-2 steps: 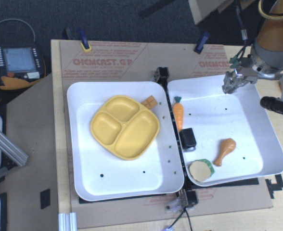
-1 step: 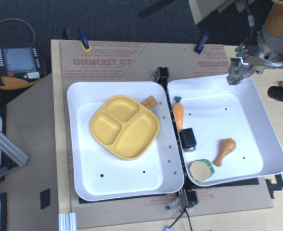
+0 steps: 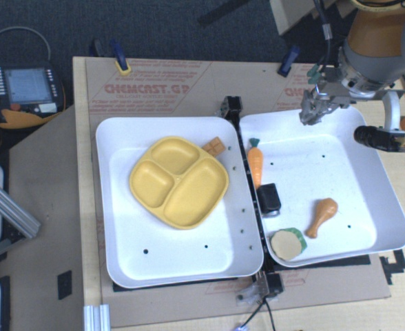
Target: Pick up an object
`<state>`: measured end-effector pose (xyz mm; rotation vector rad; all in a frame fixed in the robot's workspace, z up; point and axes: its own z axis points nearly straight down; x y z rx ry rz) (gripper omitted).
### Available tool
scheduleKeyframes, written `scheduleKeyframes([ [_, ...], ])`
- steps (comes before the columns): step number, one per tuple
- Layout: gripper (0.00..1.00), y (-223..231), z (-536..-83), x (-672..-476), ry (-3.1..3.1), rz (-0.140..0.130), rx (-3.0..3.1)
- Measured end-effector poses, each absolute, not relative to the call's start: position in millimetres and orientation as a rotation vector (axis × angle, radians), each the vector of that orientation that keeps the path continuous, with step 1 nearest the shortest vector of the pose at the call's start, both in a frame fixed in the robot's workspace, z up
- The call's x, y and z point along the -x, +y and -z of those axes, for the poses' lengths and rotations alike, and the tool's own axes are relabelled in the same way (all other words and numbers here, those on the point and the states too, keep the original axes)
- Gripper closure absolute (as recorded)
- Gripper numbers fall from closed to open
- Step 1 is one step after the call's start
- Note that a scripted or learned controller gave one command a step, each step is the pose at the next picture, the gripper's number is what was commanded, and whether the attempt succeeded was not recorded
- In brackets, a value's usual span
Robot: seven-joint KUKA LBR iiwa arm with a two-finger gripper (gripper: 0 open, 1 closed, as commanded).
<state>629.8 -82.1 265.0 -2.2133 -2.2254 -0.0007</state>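
Observation:
My gripper [image 3: 311, 116] hangs above the far edge of the right bin [image 3: 368, 178], with nothing seen between its fingers. In that bin lie an orange carrot [image 3: 255, 164] by the left wall, a small black block [image 3: 268, 198] just below it, a brown chicken drumstick [image 3: 321, 216] toward the front, and a round pale slice with a green rim [image 3: 287, 243] at the front left corner. All of these lie well below and to the left of the gripper.
The left bin [image 3: 120, 247] holds a yellow divided plate [image 3: 180, 182] and a small brown waffle-like piece [image 3: 214, 146] at the plate's far right edge. A divider with black clamps [image 3: 231, 106] runs between the bins.

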Motion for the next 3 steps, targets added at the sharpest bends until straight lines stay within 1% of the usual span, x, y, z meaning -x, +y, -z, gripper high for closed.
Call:
scheduleKeyframes([
  [1,1.00,-30,-247,-618.9,-2.224,-0.002,2.212],
  [2,1.00,27,-249,-611.1,-2.226,0.000,2.212],
  [3,1.00,71,-248,-598.7,-2.224,-0.001,2.213],
])
